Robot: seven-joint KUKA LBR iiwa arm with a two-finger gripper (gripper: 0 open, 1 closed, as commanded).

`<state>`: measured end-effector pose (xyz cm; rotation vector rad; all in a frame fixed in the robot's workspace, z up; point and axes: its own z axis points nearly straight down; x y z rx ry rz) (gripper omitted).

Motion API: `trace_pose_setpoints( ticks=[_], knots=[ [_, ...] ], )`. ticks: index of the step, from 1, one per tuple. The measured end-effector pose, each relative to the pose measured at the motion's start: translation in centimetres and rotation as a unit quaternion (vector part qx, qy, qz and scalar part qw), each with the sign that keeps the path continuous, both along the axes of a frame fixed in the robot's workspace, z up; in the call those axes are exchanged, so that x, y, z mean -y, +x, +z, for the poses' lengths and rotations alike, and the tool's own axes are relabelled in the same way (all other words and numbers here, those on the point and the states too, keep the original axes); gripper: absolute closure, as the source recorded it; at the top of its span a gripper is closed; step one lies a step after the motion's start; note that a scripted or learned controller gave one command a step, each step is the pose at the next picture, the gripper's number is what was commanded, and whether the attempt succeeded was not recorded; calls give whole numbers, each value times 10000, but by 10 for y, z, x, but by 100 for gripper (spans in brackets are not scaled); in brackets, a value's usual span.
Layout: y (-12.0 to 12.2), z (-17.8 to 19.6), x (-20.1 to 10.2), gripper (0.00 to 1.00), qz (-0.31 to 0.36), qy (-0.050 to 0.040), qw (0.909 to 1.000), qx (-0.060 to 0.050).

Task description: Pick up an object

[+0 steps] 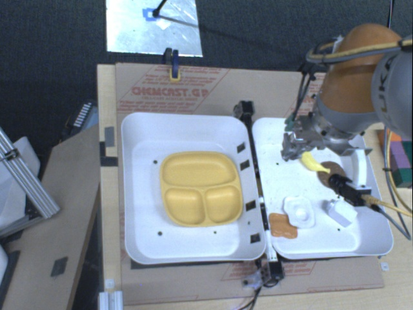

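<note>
red "chemcast" print on cardboard sheet. glossy yellow three-compartment tray in left bin. end effector over right bin beside yellow banana; finger state unclear.

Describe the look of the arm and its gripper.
The arm is grey with a broad, rounded orange band above the wrist. Thin dark cables loop over the orange part and run down towards the wrist. The gripper is a small, dull metal-grey unit, darker than the white bin under it.
</note>
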<state>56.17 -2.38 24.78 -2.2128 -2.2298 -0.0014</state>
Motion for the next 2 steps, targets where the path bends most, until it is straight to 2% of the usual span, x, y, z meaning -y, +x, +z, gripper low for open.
trace_pose_setpoints(
  ticks=[2],
  knots=[
    [-42, -2, -97, 100, 7, 4, 10000, -3]
  ],
)
